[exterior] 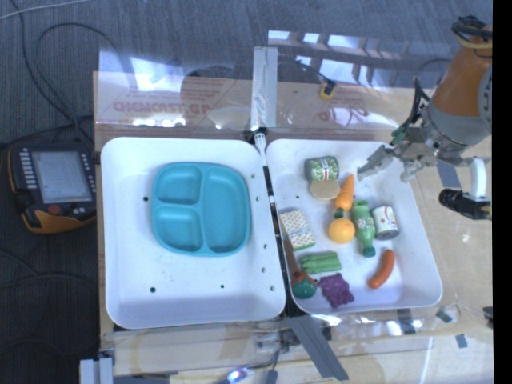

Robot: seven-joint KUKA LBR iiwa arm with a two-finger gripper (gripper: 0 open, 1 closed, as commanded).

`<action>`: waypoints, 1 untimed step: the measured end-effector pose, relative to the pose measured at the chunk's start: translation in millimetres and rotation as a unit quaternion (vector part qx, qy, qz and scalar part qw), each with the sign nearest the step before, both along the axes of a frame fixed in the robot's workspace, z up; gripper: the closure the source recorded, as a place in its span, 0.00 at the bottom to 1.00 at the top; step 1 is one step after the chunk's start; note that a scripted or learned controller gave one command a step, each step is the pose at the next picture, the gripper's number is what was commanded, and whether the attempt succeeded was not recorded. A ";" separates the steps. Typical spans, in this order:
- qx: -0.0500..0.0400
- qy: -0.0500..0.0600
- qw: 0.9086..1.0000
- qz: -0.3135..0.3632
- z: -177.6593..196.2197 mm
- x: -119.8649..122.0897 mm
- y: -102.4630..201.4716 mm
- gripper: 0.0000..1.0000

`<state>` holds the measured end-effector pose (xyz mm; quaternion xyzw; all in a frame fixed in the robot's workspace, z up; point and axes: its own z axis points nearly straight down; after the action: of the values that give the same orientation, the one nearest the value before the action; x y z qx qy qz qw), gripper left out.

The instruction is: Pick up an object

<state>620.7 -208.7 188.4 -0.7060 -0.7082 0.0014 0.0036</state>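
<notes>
The right bin [424,238] holds several toy foods: a green can [322,168] above a beige disc [324,189], an orange carrot [346,192], a yellow lemon [342,230], a green bottle [365,227], a small white can [386,222], a red sausage [382,269], purple grapes [337,290], a green ridged piece [320,262] and a checkered packet [297,229]. My gripper [382,174] hangs over the bin's upper right part, open, with nothing between its fingers. It sits to the right of the green can and up-right of the carrot.
The left bin [120,238] holds a blue divided plate [200,208]. A handheld control pendant [50,187] lies on the floor at far left with cables. Clear plastic guards stand behind the bins. A small red and green item [301,283] sits at the right bin's lower left.
</notes>
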 end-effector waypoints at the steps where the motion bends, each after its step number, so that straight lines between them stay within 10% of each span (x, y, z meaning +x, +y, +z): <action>1: -0.002 -0.002 0.999 0.036 -97.3 -22.4 38.8 0.00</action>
<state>598.3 -169.8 91.1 -0.6799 -0.7333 0.0015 0.0003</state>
